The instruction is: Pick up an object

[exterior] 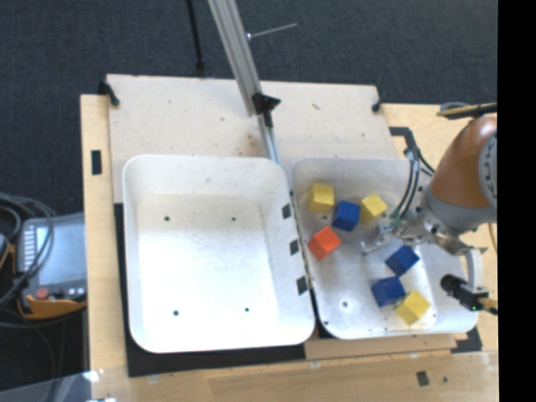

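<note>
At the far left edge of the frame we see a grey control pendant [52, 262] with its cables, lying off the counter [251, 379]. Next comes the left white bin [209, 249], filling the middle left. A slanted aluminium rail [239, 44] runs from the top centre down to the gap between the bins. The right white bin [352, 321] holds the blocks: an orange block [325, 242] leftmost, an upper yellow block [319, 198] above it, a blue block [346, 216] beside that, a second yellow block [373, 206], then two more blue blocks [402, 260] [388, 291] and a lower yellow block [413, 307]. The gripper [381, 234] hangs low between the second yellow block and the nearest blue one; we cannot tell how far it is open, or whether it grips anything. The arm [461, 182] enters from the right.
</note>
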Robot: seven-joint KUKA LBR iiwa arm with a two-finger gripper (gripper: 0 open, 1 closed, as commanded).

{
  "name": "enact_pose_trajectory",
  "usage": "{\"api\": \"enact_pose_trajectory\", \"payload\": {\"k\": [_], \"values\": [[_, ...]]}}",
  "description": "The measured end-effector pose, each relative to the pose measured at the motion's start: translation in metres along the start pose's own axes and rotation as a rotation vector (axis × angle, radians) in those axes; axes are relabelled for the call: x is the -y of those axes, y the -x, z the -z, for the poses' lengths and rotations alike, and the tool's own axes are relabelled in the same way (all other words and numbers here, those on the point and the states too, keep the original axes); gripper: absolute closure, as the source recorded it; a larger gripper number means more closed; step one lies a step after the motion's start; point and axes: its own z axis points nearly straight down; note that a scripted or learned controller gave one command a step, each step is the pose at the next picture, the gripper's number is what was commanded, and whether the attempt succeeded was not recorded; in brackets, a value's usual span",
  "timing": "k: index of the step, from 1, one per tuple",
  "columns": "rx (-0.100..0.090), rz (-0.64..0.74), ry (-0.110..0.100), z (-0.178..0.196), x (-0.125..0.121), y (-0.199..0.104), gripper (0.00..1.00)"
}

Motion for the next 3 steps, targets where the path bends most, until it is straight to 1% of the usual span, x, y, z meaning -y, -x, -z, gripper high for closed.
{"api": "enact_pose_trajectory", "payload": {"k": [1, 2, 3], "values": [[-0.001, -0.005, 0.004, 0.012, -0.001, 0.001, 1.0], [-0.003, 0.006, 0.003, 0.074, 0.0, -0.003, 1.0], [-0.003, 0.007, 0.002, 0.124, -0.002, -0.001, 1.0]]}}
